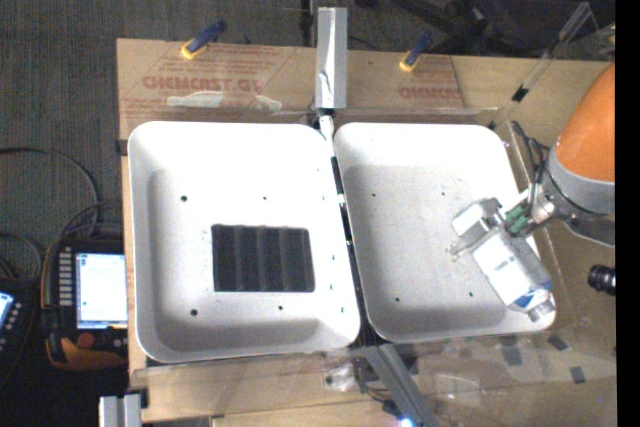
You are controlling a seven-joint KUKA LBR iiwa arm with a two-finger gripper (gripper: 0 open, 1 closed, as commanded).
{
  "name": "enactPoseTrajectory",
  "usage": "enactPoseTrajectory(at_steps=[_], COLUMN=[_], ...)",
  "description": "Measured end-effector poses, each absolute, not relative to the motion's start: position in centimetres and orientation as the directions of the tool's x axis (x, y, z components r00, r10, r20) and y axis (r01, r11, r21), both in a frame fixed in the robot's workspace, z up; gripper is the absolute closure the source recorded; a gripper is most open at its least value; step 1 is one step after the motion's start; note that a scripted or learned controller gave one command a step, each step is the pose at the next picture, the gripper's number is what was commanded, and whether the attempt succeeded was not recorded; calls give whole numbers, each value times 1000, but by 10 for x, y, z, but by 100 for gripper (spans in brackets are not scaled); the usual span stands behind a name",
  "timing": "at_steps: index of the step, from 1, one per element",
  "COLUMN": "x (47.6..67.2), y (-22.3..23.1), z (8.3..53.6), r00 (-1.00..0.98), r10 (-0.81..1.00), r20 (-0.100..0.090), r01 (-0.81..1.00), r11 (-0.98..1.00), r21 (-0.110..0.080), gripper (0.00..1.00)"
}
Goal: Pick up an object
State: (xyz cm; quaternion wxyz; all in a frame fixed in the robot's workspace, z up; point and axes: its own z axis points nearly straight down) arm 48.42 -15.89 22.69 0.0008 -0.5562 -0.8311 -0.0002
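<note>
The arm (590, 155) is reaching in from the right, its gripper (478, 225) hanging over the right bin (400, 175) near that bin's right wall. Just below it, a clear plastic bottle (512, 275) with what looks like a blue end is lying tilted against the bin's lower right corner. Whether the fingers are spread or closed cannot be told here, nor whether they touch the bottle. In the left bin (180, 165) a black ridged tray (262, 258) is lying flat. The cardboard (200, 80) behind is showing red mirrored lettering, seemingly "CHEMCAST".
</note>
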Motion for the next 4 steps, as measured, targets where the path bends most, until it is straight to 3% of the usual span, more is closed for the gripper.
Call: enactPoseTrajectory(at_steps=[1,2,3,4], x=[544,517,563,632], y=[-171,-205,-212,-213], z=[349,136,96,92], r00=[28,-175,-133,-203], r10=[1000,984,991,979], r20=[-3,2,6,2], r01=[1000,984,991,979], r11=[-28,175,133,203], r21=[-1,-2,7,17], gripper=[0,0,0,0])
